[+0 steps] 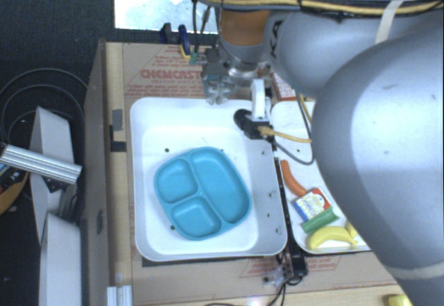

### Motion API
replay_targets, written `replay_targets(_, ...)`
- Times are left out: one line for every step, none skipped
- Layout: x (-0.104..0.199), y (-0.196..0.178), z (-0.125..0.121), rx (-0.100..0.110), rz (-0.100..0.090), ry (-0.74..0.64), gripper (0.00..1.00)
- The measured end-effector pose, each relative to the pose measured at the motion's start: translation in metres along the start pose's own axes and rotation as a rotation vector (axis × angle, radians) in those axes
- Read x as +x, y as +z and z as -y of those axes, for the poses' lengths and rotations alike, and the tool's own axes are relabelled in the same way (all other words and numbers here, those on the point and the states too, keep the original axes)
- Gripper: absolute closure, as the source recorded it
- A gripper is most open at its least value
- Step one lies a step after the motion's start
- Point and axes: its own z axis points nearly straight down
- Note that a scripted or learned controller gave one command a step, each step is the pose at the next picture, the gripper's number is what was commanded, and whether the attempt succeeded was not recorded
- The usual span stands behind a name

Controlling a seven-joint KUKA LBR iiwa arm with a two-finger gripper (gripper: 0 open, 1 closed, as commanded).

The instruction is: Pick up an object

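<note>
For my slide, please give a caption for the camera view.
Arm's gripper hangs over left bin holding blue tray; right bin holds banana.

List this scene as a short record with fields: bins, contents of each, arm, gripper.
left bin: holds a blue divided tray, lying flat
right bin: holds an orange carrot-like piece, a small colourful packet and a yellow banana, all near its front end
arm: reaches in from the right, covering much of the right bin
gripper: above the far edge of the left bin, holding nothing visible
</note>
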Motion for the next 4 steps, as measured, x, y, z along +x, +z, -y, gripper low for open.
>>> replay_targets(0.048,0.006,0.054,0.005,0.000,0.000,1.00)
replay_targets(0.070,0.003,0.061,0.002,-0.001,-0.001,1.00)
replay_targets(0.070,0.003,0.061,0.003,-0.001,0.001,0.00)
replay_targets(0.070,0.142,0.099,0.004,0.001,0.005,0.00)
